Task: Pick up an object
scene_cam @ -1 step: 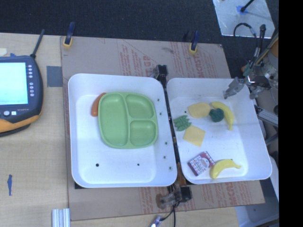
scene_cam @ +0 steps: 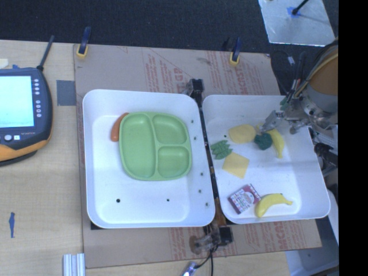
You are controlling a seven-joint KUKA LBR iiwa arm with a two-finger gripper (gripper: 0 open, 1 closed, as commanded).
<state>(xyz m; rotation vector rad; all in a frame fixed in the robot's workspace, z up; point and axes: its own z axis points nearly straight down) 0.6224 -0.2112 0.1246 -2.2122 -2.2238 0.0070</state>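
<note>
Bright, even light; slightly soft focus

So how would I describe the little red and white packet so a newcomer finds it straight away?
Look in the right-hand white bin, along its near edge. The small red and white packet lies there, just left of a yellow banana. It is the one flat, printed, rectangular thing among plain yellow and green toy foods.

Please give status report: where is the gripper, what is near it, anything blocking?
Gripper low over right bin, upper right part. Dark green toy just below it, small banana beside. Nothing seen between fingers. No obstacle on top of toy.
</note>
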